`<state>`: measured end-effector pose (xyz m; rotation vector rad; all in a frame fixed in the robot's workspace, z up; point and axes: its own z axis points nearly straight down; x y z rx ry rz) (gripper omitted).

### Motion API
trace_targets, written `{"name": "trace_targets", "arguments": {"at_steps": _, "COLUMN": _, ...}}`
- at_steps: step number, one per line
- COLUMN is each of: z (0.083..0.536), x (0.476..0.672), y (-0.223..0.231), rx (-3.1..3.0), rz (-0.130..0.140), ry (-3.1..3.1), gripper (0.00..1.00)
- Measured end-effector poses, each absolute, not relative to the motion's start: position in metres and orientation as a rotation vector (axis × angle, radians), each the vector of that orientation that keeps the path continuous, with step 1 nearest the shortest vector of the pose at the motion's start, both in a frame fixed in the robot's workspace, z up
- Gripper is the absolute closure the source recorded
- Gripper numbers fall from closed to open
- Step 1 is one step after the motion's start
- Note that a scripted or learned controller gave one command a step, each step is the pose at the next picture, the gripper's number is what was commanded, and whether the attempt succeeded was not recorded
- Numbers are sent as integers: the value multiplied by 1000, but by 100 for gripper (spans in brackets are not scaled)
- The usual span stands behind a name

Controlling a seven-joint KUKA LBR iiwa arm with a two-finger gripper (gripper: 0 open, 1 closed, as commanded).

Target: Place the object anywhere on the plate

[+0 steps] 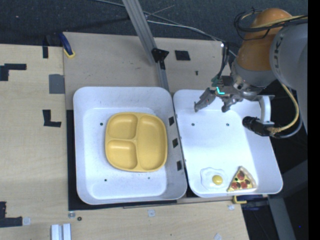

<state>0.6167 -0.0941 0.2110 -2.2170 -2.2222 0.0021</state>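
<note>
A yellow divided plate (136, 141) lies in the middle of the left white bin (90, 104). In the right bin (200, 134) a toy fried egg (213, 177) and a toy pizza slice (242, 179) lie side by side near the front edge. My gripper (215, 103) hangs over the far part of the right bin, well away from both toys. Its two fingers are spread apart and open, with nothing between them.
A slanted metal post (142, 29) rises behind the bins, ending between them at the far edge. A black cable (257, 125) loops off the wrist over the right bin's right side. The bare tan bench (30, 134) stretches to the left.
</note>
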Motion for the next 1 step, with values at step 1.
{"name": "trace_targets", "arguments": {"at_steps": 1, "z": 211, "x": 617, "y": -94, "rx": -2218, "rz": 1, "ry": -2223, "gripper": 0}}
